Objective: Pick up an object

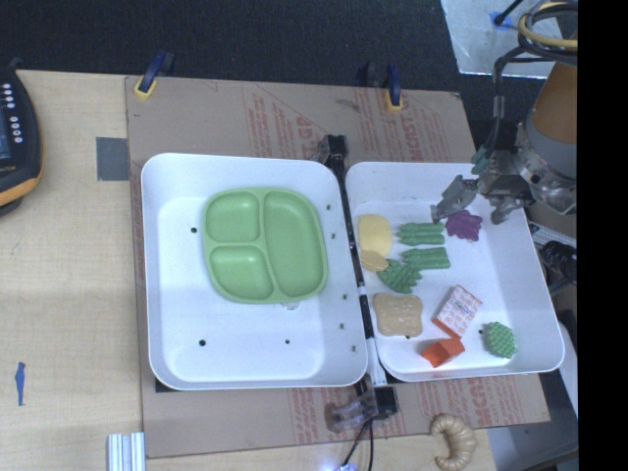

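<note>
My gripper [480, 204] hangs over the back right of the right bin [520, 273], its two grey fingers spread open. A purple toy [464, 226] lies on the bin floor just below and between the fingertips; nothing is held. To its left lie two green pea pods [423, 244], a yellow piece [373, 242] and a green leafy piece [400, 277]. Nearer the front are a tan bread slice [397, 314], a red-and-white packet [457, 310], an orange block [443, 351] and a green knobbly ball [499, 339].
The left bin [177, 341] holds a green divided plate [265, 244]. A tan curled toy [453, 438] lies on the bench in front of the right bin. A black-and-orange handset [15, 135] sits at the far left edge.
</note>
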